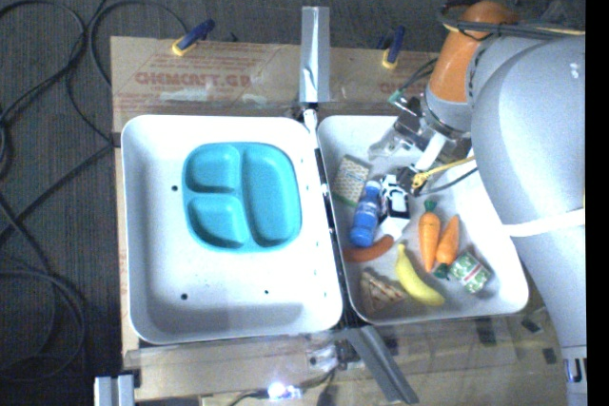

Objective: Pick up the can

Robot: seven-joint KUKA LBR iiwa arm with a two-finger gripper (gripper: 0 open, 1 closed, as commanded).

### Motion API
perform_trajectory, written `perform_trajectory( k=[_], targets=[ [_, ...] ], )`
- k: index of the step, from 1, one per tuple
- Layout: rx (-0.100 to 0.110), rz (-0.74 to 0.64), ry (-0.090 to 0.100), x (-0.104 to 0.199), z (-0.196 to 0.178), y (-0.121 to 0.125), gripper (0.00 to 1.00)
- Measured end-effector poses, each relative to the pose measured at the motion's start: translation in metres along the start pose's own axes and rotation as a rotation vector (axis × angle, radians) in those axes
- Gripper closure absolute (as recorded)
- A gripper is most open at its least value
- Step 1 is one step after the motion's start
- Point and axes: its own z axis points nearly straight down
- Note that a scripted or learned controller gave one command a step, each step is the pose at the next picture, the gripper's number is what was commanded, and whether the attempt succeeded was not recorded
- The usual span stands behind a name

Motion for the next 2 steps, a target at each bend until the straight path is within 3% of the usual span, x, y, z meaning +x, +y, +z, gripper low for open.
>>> perform_trajectory(
  k=[1,2],
  targets=[
    [0.004,0.2,0.006,-0.004,0.0,-0.003,0.0],
    [-0.017,0.353,0.003,0.005,0.0,-0.016,0.0]
  ],
)
